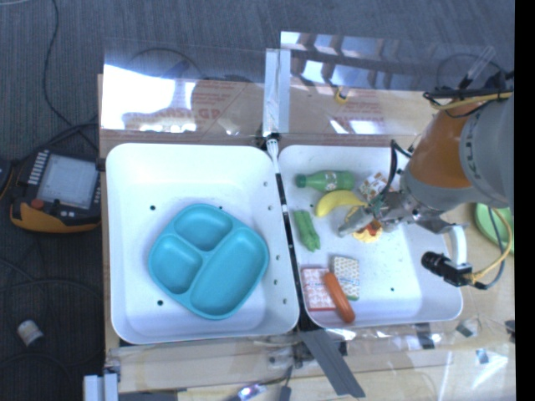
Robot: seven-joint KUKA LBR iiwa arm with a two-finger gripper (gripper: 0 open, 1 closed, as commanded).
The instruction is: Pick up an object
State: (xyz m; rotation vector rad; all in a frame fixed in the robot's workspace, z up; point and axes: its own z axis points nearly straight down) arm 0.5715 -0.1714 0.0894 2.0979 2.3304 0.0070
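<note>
Toy food lies clustered in the right bin (435,303); the hand (370,217) is lowered over a small yellow-red piece (366,233) beside the banana (337,201). Its opening cannot be told. One item should be isolated and the banana avoided.
</note>
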